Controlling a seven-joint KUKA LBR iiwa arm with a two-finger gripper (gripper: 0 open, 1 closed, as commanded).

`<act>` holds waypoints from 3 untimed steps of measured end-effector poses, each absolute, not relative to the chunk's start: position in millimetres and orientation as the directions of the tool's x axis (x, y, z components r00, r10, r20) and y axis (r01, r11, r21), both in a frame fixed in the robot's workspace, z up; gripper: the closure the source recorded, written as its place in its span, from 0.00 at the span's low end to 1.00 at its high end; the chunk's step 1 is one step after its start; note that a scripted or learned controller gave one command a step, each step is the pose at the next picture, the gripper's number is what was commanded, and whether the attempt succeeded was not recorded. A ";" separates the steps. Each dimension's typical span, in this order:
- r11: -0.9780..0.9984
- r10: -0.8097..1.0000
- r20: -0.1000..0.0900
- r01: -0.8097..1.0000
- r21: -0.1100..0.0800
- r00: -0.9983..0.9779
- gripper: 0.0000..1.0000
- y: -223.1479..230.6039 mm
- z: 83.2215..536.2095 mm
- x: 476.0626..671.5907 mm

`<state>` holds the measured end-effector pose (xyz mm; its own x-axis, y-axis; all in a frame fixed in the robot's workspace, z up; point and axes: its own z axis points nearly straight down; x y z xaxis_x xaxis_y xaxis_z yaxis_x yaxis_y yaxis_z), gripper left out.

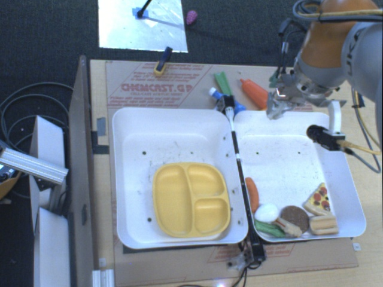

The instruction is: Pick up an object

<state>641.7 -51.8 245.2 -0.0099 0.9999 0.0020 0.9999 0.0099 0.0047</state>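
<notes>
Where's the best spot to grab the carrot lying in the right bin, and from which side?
Probably mid-length on the carrot, coming straight down, jaws closing across its narrow width. It lies lengthwise beside the divider wall, so one jaw needs the slim gap there; the egg crowds its lower end.

Bench [179, 82]: light board surface printed with red lettering, carrying two shallow white bins side by side, the left bin [128, 160] touching the right bin [347, 184] along a shared rim. Behind the left bin, near the board's back edge, lies a small yellow-and-dark tool [162, 63]. Behind the seam between the bins lie a green strip [222, 84], a blue-and-white piece [216, 93] and an orange carrot [254, 93].
</notes>
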 end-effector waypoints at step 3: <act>0.006 1.000 0.000 1.000 0.003 -0.006 1.00 -12.8 183.8 648.7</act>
